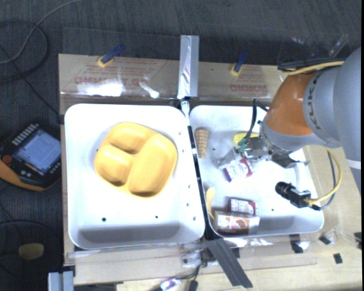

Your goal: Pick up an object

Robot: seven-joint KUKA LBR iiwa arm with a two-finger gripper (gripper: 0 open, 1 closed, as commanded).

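Note:
A large yellow lumpy cushion-like object [136,159] lies in the left bin [85,223]. The right bin [309,220] holds a waffle cone [202,141], a white and magenta packet [238,171], a dark red packet [241,206], a brown packet [233,223] at the front wall, and a small yellow item [239,139]. My gripper [250,150] is low in the right bin, just above the white and magenta packet and beside the yellow item. The wrist hides its tip.
A black connector with a yellow cable [294,194] hangs over the right bin's right part. A handheld pendant [33,157] lies on the floor left of the bench. Blue [111,55] and yellow [237,66] clamps sit at the bench's back edge.

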